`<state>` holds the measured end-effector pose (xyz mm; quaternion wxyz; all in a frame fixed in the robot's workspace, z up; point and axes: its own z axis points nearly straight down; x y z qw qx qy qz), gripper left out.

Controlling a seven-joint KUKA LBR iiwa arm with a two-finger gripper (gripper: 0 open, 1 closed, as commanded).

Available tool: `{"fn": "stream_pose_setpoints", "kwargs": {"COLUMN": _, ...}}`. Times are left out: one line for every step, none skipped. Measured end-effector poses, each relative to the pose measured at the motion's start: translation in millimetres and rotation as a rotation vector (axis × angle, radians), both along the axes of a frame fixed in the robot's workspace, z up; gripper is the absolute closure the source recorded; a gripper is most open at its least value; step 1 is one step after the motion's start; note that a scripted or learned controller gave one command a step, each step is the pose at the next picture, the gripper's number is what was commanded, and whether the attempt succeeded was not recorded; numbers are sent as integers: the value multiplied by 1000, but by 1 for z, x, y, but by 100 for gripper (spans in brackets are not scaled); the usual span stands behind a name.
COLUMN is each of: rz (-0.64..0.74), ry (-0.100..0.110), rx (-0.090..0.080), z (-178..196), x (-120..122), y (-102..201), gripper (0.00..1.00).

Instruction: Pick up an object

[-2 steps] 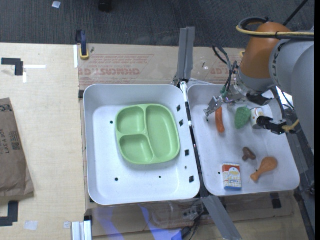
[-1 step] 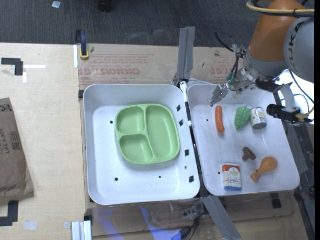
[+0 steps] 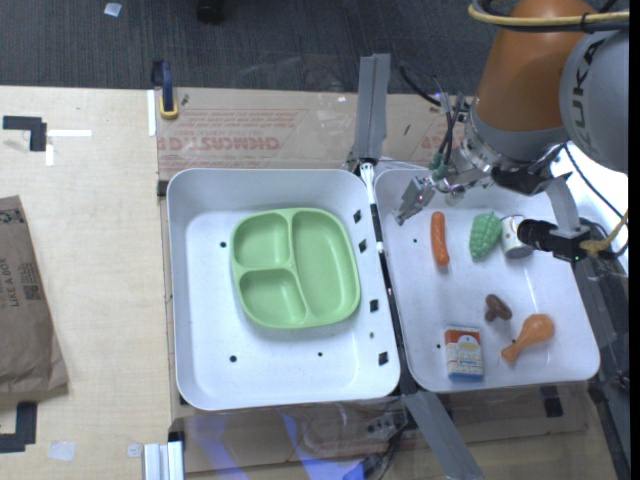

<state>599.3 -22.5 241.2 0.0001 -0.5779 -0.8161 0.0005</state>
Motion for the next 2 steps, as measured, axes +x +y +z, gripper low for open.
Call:
{"fn": "stream_pose_setpoints", "kwargs": {"rz": -165, "ry": 2, "rx": -1, "z": -51, "x": 16, "y": -56, "gripper": 0}}
{"fn": "stream_pose_setpoints", "kwargs": {"rz": -153, "ry": 0, "rx": -1, "z": -110, "x": 45, "y": -76, "gripper": 0}}
